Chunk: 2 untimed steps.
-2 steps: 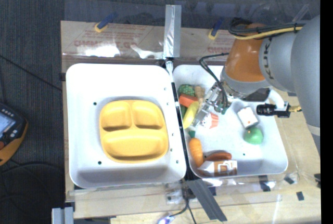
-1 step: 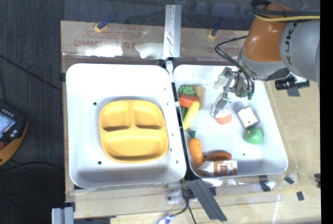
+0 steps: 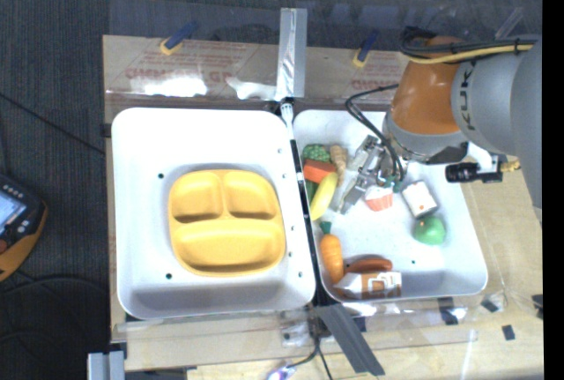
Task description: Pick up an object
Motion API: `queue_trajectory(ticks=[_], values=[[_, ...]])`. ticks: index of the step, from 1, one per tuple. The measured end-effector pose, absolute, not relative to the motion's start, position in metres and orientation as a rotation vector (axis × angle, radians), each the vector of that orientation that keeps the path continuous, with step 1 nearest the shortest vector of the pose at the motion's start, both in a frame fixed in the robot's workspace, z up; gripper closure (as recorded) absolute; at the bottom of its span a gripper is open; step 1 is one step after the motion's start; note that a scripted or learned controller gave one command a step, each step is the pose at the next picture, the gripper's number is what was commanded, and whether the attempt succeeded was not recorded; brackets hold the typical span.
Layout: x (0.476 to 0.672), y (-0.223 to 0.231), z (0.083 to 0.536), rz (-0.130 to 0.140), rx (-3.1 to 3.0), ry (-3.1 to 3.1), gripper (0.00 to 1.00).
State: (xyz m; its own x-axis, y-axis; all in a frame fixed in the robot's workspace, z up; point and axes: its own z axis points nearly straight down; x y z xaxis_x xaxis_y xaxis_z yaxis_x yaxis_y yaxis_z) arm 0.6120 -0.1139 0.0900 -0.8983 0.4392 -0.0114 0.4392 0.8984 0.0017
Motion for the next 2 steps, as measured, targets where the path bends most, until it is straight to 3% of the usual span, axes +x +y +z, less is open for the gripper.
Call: queue_trajectory(ticks=[1, 2], values=[[0.632, -0.156, 0.175, -0.004, 0.524, 3.093, 0.00], [0.638, -0.136, 0.090, -0.001, 0.683, 3.053, 0.00]])
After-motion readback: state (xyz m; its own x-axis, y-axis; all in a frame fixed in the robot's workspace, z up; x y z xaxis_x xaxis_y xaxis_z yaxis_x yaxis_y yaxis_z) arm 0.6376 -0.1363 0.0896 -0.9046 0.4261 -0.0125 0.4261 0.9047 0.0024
